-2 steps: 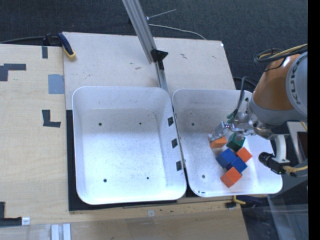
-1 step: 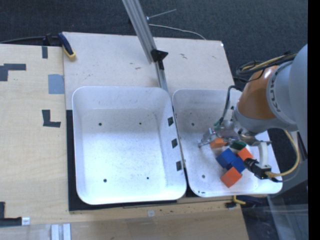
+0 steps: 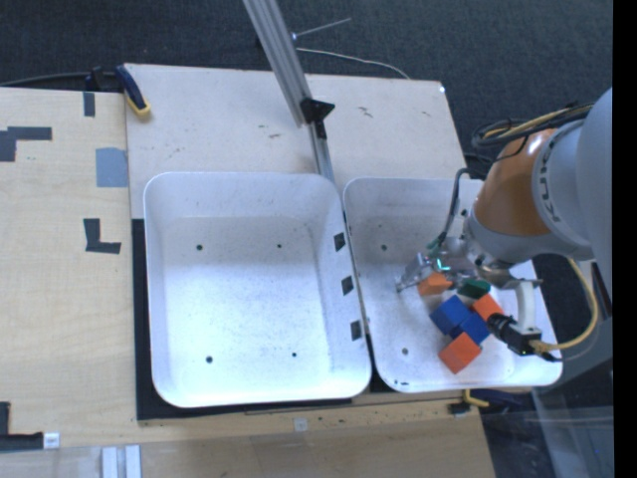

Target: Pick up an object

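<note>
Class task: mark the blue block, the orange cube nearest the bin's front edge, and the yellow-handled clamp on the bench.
Blue block (image 3: 458, 318), camera view, top face.
Orange cube (image 3: 460, 352), camera view, top face.
Yellow-handled clamp (image 3: 134, 93), camera view, handle.

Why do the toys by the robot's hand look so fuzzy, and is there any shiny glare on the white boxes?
In the camera view, the whole picture is a bit soft and grainy, so the blue block and orange block have blurry edges, and the gripper is hard to make out. The light is even: no bright glare on the left bin or right bin, just faint shadows along their walls.
</note>
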Controlling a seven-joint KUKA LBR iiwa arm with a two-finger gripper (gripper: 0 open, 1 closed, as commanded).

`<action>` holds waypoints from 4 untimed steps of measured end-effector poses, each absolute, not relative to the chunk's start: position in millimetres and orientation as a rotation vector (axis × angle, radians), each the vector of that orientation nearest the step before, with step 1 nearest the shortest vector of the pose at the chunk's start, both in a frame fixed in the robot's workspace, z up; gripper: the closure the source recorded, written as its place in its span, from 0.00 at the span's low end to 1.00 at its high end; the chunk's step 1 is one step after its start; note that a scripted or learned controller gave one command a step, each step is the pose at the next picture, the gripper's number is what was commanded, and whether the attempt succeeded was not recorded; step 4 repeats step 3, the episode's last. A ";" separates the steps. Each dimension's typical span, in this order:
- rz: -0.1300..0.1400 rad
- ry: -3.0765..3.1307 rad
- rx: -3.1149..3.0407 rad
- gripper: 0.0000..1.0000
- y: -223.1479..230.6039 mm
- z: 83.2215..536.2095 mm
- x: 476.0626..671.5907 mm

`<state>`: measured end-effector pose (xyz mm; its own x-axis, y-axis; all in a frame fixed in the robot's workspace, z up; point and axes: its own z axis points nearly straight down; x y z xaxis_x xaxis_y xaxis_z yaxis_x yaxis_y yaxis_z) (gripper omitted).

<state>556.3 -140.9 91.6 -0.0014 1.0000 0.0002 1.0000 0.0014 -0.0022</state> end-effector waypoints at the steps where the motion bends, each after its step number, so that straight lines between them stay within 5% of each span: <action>1: 0.003 -2.221 -2.216 1.00 -140.4 100.8 555.8; 2: -0.008 -2.233 -2.213 1.00 -57.6 196.2 552.8; 3: -0.003 -2.230 -2.209 1.00 17.1 191.2 598.2; 4: -0.003 -2.230 -2.209 1.00 17.1 191.2 598.2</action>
